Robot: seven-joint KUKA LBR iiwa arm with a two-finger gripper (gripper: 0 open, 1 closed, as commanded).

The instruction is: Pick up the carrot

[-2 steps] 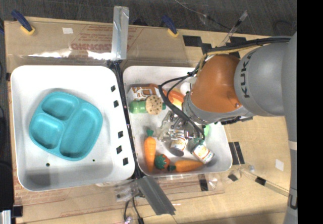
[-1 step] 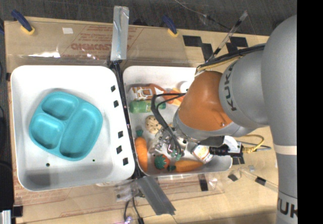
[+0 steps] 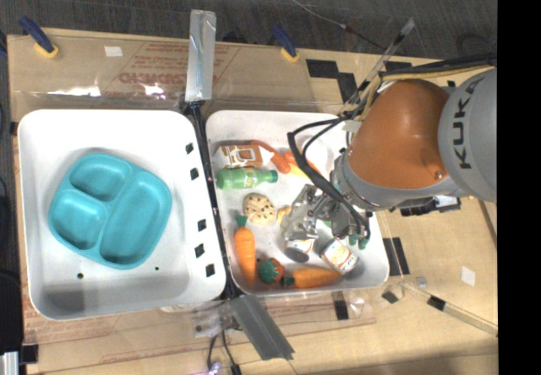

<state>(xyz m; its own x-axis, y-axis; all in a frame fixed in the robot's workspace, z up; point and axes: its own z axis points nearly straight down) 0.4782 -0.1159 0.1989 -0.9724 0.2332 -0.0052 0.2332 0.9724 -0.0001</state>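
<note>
Two orange carrots lie in the right bin [image 3: 372,276]. One carrot [image 3: 244,253] lies lengthwise near the bin's left wall, its green top pointing to the back. The other carrot [image 3: 315,278] lies along the front wall. My gripper [image 3: 299,234] hangs low over the middle of this bin, to the right of the first carrot and just behind the second. It touches neither carrot, as far as I can see. The grey arm with its orange band [image 3: 397,145] covers the bin's right side.
Around the gripper lie a cookie [image 3: 259,209], a green bottle [image 3: 245,179], a brown-and-white carton [image 3: 241,154], a small can [image 3: 341,257] and a strawberry [image 3: 270,270]. The left bin [image 3: 34,196] holds a teal divided plate [image 3: 110,209].
</note>
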